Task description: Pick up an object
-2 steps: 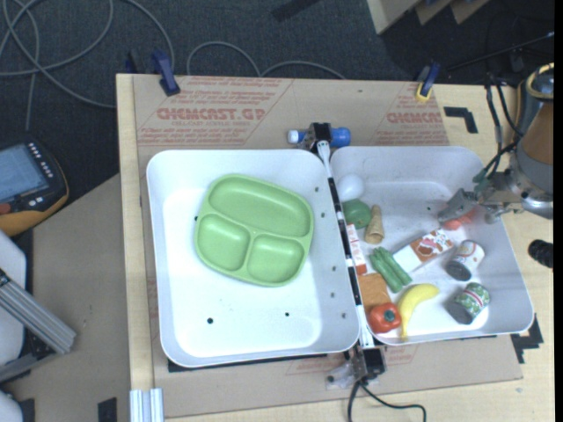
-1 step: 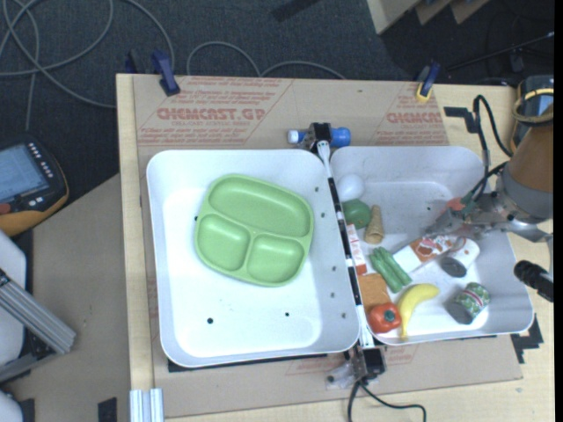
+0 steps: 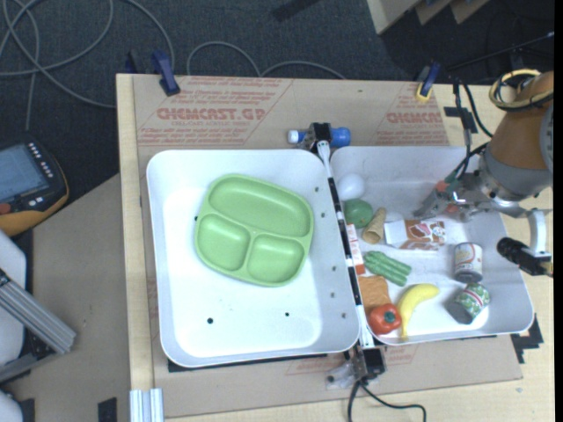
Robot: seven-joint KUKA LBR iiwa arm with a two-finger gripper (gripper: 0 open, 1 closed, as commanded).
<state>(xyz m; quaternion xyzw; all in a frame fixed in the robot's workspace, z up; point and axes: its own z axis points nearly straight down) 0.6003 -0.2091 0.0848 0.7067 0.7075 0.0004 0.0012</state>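
Pick not yet made: I see no item lifted.

Largest first: the bench board reads "CHEMCAST GP"; the left bin (image 3: 176,315) bears a green divided plate (image 3: 253,229); the right bin (image 3: 510,310) bears a banana (image 3: 417,298), tomato (image 3: 384,319) and two cans. The gripper (image 3: 450,197) hangs over the right bin's far side; I cannot tell its claw state.

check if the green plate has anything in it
Empty. All three compartments of the green plate show bare green; it sits alone in the left bin.
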